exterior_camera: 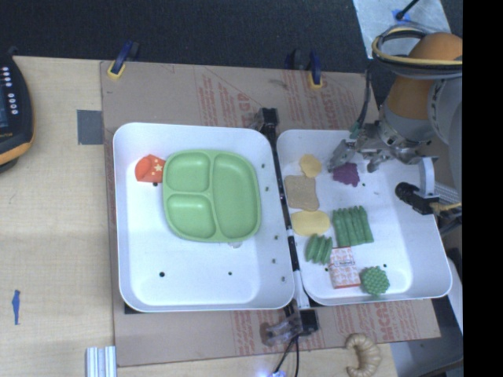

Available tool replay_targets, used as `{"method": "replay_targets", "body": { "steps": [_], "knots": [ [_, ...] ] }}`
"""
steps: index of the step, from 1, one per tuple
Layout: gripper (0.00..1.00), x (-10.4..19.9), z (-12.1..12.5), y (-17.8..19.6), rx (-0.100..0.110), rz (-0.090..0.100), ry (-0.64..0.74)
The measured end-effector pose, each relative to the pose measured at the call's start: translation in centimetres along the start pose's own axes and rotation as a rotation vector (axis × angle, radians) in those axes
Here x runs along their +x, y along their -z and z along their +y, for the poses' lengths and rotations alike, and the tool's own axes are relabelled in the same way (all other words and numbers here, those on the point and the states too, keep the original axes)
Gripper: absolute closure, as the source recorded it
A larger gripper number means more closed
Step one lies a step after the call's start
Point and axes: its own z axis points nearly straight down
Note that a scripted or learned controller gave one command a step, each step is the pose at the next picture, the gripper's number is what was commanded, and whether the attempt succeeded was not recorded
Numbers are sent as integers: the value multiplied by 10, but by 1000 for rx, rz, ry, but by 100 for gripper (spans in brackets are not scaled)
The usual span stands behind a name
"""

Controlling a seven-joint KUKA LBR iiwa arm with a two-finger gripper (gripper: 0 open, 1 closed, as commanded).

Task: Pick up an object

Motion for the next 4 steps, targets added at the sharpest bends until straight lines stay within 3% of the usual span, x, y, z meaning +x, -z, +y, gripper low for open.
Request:
{"method": "replay_targets", "body": {
  "steps": [1, 2, 3, 4],
  "knots": [
    [100, -1, 0, 11, -1, -2, 2],
    [0, -1, 0, 11, -1, -2, 2],
    [0, 8, -1, -12, 4, 1, -2],
    [100, 6, 0, 1, 2, 0, -1]
  ]
}}
